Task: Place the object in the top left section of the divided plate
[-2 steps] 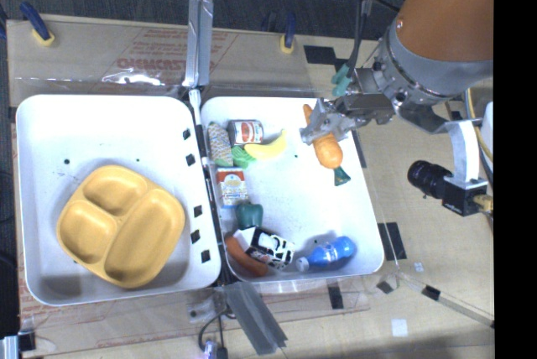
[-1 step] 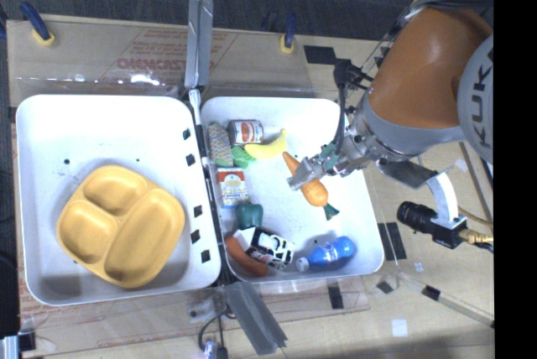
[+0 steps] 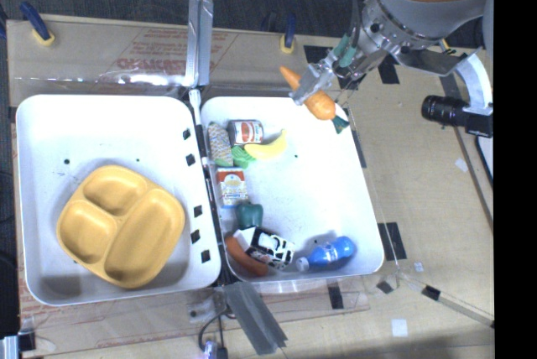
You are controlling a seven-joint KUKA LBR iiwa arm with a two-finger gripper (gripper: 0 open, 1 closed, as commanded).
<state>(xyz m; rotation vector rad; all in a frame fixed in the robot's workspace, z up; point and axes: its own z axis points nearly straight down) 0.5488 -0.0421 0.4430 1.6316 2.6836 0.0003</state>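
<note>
A yellow divided plate point(image 3: 122, 225) with three sections lies in the left bin point(image 3: 50, 118). Over the far right corner of the right bin point(image 3: 352, 181), my gripper point(image 3: 308, 91) is shut on an orange toy carrot point(image 3: 320, 106). The fingers cross the carrot's middle. Its thin tip pokes out at upper left and its green leaves point(image 3: 339, 123) hang at lower right. The carrot is well to the right of the plate, about a bin's width away.
Along the right bin's left side lie a small can point(image 3: 246, 132), a banana point(image 3: 268, 148), a green piece point(image 3: 243, 154) and a snack packet point(image 3: 232, 186). A blue bottle point(image 3: 330, 252), a black-and-white item point(image 3: 271, 246) and a brown piece point(image 3: 243, 258) sit near the front wall.
</note>
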